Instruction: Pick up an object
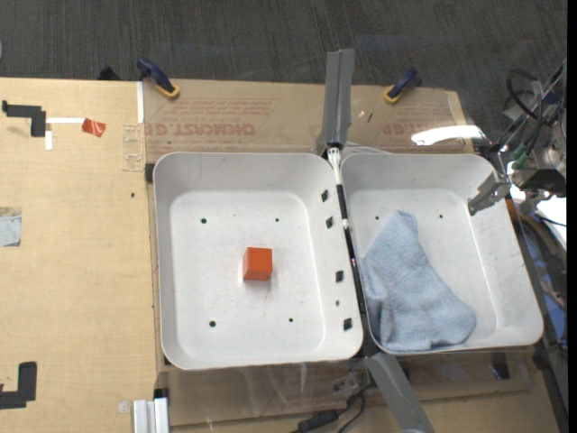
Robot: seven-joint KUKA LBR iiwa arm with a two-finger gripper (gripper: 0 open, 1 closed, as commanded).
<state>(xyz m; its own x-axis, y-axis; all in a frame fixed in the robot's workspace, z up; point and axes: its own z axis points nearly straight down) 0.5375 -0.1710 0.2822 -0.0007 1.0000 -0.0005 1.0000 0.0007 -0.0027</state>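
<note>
The gripper (487, 197) hung at the right bin's (523, 332) far right corner; whether its jaws were apart could not be told. The cloth (410, 287) lay crumpled against that bin's left wall, long axis running far-to-near. A pinch risked slipping off loose folds. The block (258, 264) sat mid left bin (180, 332), squarely aligned.

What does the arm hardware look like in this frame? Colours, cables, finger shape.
At the right edge of the camera view, thin grey metallic fingers taper to a narrow tip over the right shallow white plastic bin. Behind them sits a pale, brightly lit gripper body, blown out by glare. Dark cables loop above it. Markings are too small to tell.
</note>
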